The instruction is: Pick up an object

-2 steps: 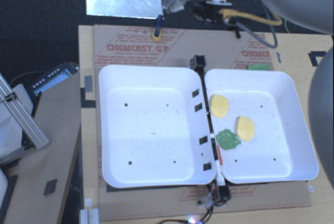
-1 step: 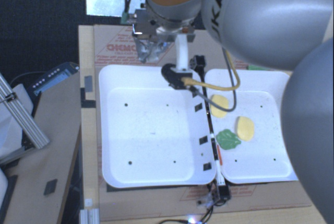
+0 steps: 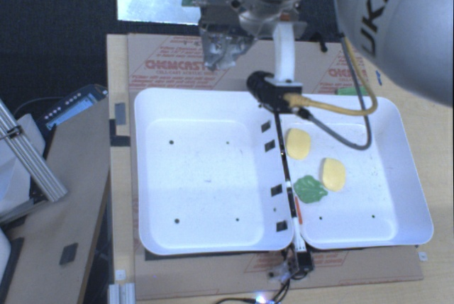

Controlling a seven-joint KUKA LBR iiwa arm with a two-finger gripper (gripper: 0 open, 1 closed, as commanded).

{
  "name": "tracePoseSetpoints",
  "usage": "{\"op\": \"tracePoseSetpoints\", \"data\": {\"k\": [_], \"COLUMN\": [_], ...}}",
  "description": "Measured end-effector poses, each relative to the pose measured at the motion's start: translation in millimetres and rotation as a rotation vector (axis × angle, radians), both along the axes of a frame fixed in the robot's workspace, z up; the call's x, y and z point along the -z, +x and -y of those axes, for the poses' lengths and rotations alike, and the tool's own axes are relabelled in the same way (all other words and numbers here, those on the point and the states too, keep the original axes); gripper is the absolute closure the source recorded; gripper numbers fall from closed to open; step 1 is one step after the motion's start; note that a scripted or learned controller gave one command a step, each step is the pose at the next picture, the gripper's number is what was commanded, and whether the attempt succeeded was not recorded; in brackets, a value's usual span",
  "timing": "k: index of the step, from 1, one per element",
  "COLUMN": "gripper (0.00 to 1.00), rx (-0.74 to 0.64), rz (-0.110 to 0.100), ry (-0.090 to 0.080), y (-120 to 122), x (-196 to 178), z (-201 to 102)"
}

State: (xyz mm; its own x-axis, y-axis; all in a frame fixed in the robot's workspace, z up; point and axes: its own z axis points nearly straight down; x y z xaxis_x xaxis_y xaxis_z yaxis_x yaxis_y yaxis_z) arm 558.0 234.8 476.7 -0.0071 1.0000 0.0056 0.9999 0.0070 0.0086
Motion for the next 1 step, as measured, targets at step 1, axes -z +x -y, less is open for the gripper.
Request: {"op": "tracePoseSetpoints", "data": {"k": [1], "gripper": [1.00], "rx": [0.007], "rz": [-0.003], "ry": [-0.005], "y": [55.5], "x": [-10.4], "z": [1.3]}}
